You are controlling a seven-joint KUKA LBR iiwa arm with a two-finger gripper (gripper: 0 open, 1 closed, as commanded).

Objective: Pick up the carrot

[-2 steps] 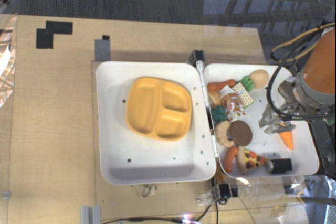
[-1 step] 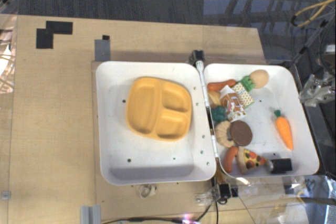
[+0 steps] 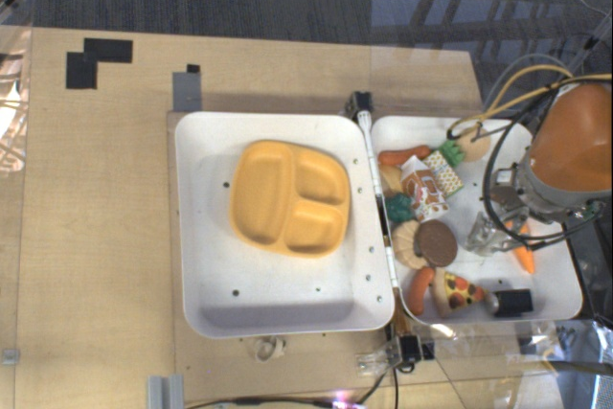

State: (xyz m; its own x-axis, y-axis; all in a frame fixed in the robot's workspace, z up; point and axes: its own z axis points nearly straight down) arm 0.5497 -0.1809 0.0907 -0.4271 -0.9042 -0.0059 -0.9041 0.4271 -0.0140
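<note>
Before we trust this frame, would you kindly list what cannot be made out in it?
- Orange carrot in the right white bin: mostly covered by the grey arm, camera view.
- End effector: blurred, finger state unreadable.
- Small toy foods beside the brown round cookie: too small to identify.

Carrot (image 3: 524, 256) mostly hidden under arm; end effector (image 3: 488, 233) blurred, finger state unclear.
</note>
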